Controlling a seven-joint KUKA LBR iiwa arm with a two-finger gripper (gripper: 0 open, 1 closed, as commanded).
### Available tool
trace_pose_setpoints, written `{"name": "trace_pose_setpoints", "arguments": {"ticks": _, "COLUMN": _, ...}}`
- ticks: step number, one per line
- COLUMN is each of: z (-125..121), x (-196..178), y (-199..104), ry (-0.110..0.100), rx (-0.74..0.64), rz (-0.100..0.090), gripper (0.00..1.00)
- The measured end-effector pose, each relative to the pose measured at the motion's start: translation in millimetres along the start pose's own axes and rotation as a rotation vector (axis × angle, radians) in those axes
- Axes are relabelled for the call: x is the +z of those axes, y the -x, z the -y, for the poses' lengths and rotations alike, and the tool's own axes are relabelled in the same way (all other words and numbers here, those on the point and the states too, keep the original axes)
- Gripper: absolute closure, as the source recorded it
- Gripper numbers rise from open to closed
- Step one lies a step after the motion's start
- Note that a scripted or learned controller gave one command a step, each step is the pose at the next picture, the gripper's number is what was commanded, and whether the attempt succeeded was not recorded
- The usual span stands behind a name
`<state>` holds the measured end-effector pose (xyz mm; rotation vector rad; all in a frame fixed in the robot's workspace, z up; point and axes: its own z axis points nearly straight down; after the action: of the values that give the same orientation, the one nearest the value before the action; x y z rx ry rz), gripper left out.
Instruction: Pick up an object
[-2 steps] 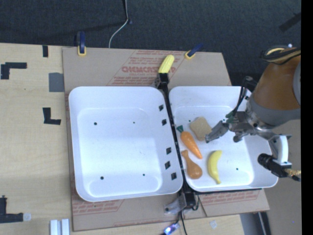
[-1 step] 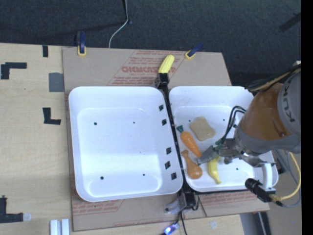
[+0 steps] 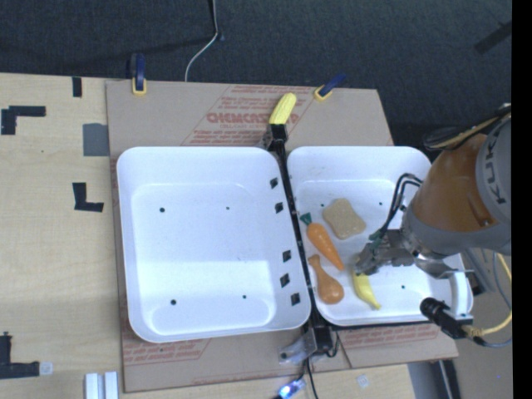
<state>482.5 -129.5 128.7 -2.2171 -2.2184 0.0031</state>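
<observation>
Right white plastic bin (image 3: 391,160): small yellow toy banana (image 3: 365,290), orange toy carrot (image 3: 325,245), tan bread slice (image 3: 343,219). Gripper (image 3: 368,262) just above the banana; spread or pressed together, cannot tell. Best practice: descend centred, straddle its width.

A robotics lab: clamped cardboard (image 3: 249,115) (taped markers beside it) under two white bins (image 3: 133,173)

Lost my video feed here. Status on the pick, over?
Gripper low in right bin, just above banana. Nothing seen held. Carrot, pear-shaped piece and tan slice crowd close by.
</observation>
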Motion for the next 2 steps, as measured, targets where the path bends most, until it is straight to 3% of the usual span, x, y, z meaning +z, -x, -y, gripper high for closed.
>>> {"name": "trace_pose_setpoints", "arguments": {"ticks": 1, "z": -103.6, "x": -63.0, "y": -23.6, "ry": 0.017, "rx": -0.007, "rz": 0.004, "gripper": 1.00}}
{"name": "trace_pose_setpoints", "arguments": {"ticks": 2, "z": -81.5, "x": -193.4, "y": -75.7, "ry": 0.019, "rx": -0.008, "rz": 0.001, "gripper": 1.00}}
